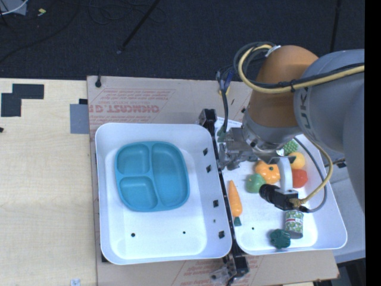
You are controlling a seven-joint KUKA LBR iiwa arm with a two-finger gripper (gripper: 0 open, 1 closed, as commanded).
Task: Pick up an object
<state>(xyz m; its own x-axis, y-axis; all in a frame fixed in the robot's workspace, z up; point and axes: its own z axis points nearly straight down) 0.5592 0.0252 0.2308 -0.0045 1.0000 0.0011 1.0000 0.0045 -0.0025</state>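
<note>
A pale wooden bench [41, 189] carries a printed brown board [131, 103] with two white bins, and the pickable toys all lie in the view's right bin [330, 231].

An orange carrot [235, 198] lies lengthwise just inside that bin's left wall. Beside it sit a green piece [254, 183] and an orange, pumpkin-like piece [268, 170], which touch each other. A yellow piece [296, 158], a red piece [299, 177] and a leafy green piece [290, 146] cluster further right, partly hidden by the arm. A small can [293, 222] stands near the front, with a dark teal lump [280, 238] just beside it. The gripper [231, 155] hangs over the bin's upper left corner, near the divide; whether it is open or closed cannot be told, and nothing is seen held. The left bin [113, 231] holds a blue divided plate [152, 174].
</note>
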